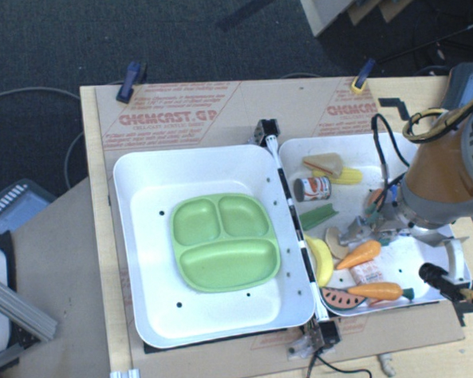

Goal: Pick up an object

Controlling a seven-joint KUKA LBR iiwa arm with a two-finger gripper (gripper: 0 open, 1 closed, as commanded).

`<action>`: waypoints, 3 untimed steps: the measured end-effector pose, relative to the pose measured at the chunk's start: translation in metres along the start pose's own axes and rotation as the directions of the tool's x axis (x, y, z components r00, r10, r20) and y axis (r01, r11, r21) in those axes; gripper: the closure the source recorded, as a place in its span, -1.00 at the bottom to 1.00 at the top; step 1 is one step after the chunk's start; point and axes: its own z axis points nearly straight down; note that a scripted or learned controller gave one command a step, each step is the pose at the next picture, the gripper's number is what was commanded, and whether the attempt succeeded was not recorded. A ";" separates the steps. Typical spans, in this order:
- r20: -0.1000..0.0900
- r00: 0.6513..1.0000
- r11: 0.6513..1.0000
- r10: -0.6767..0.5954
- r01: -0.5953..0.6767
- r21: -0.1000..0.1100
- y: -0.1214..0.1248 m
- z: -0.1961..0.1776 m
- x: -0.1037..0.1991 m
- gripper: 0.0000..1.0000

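Reaching low into the right bin [426,150] among crowded toy food, the gripper [365,231] hovers just above the upper carrot [359,254], probably its target, though I cannot tell how its jaws stand.

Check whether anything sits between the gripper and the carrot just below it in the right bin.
Nothing visible does. The gripper hangs directly over the toy food in the right bin, and the upper carrot lies just beneath it, on top of the pile, with the banana off to its left.
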 end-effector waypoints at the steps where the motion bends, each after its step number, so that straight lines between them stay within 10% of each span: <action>1: -0.005 1.000 1.000 -0.002 0.002 0.010 -0.037 0.003 0.035 -1.00; 2: -0.004 1.000 1.000 0.000 0.000 0.008 -0.037 -0.007 0.035 1.00; 3: -0.003 1.000 1.000 -0.002 0.002 0.006 -0.035 -0.098 0.057 1.00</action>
